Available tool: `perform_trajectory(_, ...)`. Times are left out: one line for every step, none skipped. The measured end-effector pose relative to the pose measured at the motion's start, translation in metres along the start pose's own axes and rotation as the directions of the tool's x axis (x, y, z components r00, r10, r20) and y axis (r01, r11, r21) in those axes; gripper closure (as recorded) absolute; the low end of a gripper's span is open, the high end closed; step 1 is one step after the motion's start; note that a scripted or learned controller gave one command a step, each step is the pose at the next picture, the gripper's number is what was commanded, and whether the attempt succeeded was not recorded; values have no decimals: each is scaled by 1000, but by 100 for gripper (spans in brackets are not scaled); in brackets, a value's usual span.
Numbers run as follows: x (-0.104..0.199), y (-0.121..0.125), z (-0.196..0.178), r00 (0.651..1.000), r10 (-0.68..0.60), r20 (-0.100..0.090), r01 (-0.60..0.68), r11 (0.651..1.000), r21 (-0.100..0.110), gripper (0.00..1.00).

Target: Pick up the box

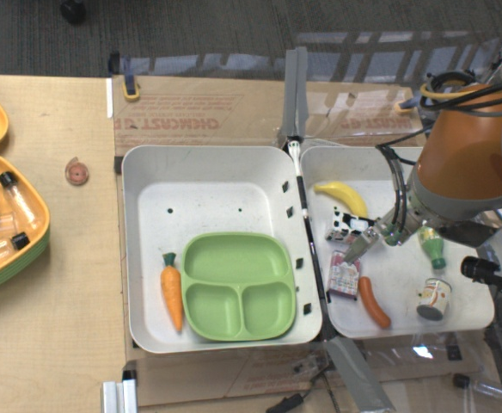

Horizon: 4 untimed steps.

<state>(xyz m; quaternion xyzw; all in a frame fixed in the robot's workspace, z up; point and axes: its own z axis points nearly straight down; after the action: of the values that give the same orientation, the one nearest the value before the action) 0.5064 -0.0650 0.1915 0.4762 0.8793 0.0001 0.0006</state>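
The box (pixel 344 277) is small, pink and white with printing, and lies flat near the front left of the right bin (pixel 474 317). My gripper (pixel 358 247) hangs just above the box's far edge, reaching down and to the left from the grey and orange arm (pixel 462 157). Nothing shows held in the gripper. The box rests on the bin floor beside the divider between the bins.
Around the box in the right bin are a banana (pixel 343 198), a black and white toy (pixel 347 224), a red sausage (pixel 374 303), a green bottle (pixel 431 249) and a small cup (pixel 433 298). The left bin (pixel 148 179) holds a green divided plate (pixel 238 286) and a carrot (pixel 173 294).
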Motion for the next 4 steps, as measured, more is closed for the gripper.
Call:
perform_trajectory(73, 66, 1, 991, 132, -1, -132, 991, 3, 0)
perform_trajectory(-41, 16, 1, 876, 483, 1, -483, 876, 4, 0)
perform_trajectory(42, -8, 1, 920, 392, -1, -392, 920, 4, 0)
perform_trajectory(23, 67, 1, 878, 479, 1, -479, 878, 5, 0)
